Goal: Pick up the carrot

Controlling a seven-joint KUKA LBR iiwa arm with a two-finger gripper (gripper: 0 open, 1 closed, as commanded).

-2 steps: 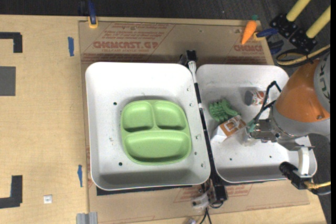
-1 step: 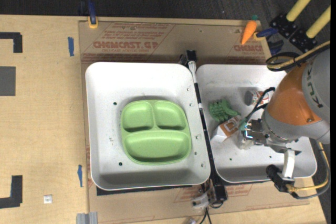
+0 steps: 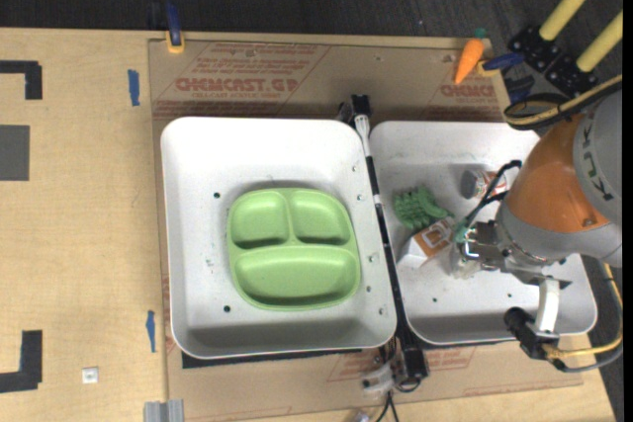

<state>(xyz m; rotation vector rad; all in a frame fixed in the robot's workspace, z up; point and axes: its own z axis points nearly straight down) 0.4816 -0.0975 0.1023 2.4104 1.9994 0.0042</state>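
Left of centre, the left bin (image 3: pixel 188 212) carries a green divided plate (image 3: pixel 292 245). Over to the right bin (image 3: pixel 435 306): a green toy (image 3: pixel 417 207) and a small orange-brown piece (image 3: pixel 432 237), with the jaws (image 3: pixel 465 247) low just beside them; open or closed, I cannot tell. The carrot (image 3: pixel 469 58) lies on the worktop (image 3: pixel 79 242), upper right of the frame, outside both bins, its long axis tilted, green top up-right, tip down-left. I'd say lift clear, travel up there, and close across its middle.
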